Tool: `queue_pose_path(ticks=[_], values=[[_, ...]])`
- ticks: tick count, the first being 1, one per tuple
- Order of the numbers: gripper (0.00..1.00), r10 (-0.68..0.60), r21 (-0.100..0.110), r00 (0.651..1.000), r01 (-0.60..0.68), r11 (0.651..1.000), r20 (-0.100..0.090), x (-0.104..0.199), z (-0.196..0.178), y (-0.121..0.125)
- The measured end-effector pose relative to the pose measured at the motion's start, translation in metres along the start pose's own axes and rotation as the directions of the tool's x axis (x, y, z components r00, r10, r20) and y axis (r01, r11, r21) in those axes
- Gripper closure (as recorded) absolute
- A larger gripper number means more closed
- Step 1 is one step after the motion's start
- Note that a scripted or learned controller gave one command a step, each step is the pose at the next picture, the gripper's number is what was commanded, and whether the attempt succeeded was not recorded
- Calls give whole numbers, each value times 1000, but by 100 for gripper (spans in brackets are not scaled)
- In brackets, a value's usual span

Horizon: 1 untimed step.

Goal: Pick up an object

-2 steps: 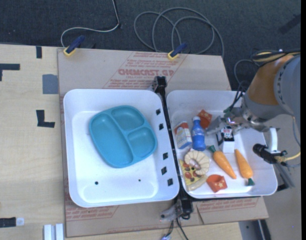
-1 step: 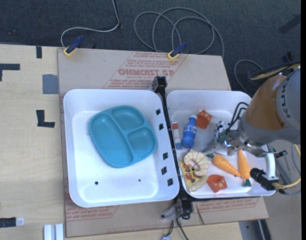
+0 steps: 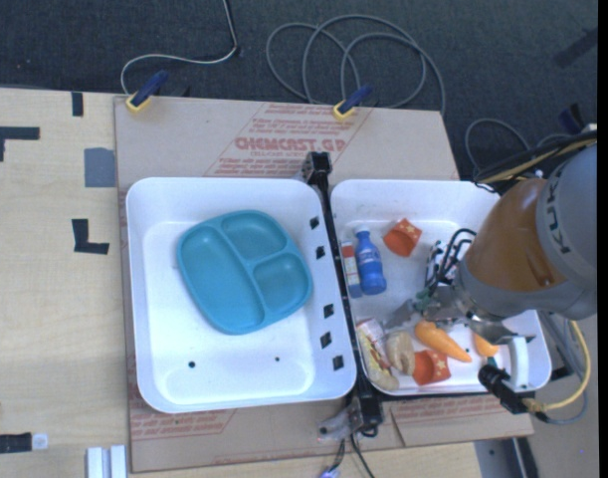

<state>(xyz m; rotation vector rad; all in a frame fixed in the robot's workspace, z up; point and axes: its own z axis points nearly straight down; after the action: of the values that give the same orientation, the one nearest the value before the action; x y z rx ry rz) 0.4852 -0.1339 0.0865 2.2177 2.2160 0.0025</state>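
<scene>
My gripper point(image 3: 415, 312) hangs low over the right bin point(image 3: 453, 192), below the orange band of the arm point(image 3: 512, 252). Its tip sits just above an orange carrot point(image 3: 443, 342) and close to a pale bread-like item point(image 3: 399, 349). A red piece point(image 3: 431, 367) lies in front of the carrot. A blue bottle point(image 3: 368, 262) lies to the left of the gripper, and an orange-red block point(image 3: 403, 235) sits behind it. Nothing is visibly held. The arm hides part of the bin's right side.
The left bin point(image 3: 149, 297) holds a blue divided plate point(image 3: 244, 270). A striped snack point(image 3: 376, 357) lies at the right bin's front left corner, and a small orange item point(image 3: 486, 347) at the right. Cables loop over the carpet behind the bench.
</scene>
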Motion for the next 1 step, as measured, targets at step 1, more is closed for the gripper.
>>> queue_pose_path(ticks=[1], values=[[100, -1, -6, 1000, 1, 1000, 2, 0, -11, 2]])
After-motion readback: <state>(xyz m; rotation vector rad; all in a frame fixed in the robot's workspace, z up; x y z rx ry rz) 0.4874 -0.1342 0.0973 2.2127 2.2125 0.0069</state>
